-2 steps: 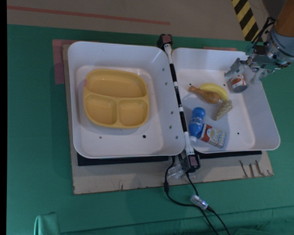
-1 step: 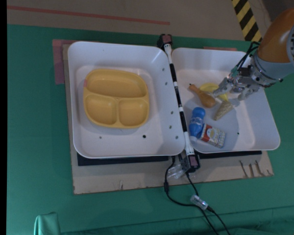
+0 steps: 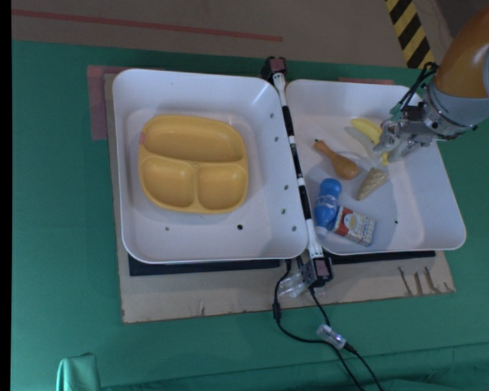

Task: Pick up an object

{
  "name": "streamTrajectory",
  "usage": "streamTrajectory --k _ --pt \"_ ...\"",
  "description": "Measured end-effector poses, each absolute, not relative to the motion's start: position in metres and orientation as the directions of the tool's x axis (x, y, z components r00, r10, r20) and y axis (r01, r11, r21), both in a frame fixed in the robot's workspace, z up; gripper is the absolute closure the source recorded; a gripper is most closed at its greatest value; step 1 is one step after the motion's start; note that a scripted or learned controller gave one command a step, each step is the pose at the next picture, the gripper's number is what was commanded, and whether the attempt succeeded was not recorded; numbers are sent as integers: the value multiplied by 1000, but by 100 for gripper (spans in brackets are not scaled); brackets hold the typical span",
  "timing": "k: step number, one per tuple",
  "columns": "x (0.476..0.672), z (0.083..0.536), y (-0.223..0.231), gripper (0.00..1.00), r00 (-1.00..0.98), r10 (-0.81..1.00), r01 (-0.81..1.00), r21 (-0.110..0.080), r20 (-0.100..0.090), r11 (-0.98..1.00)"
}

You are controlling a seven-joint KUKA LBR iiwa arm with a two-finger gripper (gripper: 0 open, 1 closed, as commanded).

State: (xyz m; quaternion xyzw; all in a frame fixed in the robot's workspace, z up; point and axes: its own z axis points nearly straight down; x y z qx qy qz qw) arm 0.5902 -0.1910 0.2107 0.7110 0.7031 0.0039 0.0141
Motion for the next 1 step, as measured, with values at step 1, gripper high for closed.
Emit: streamTrajectory --k 1 --pt "611 333 -143 100 5 1000 1000 14 -6 -5"
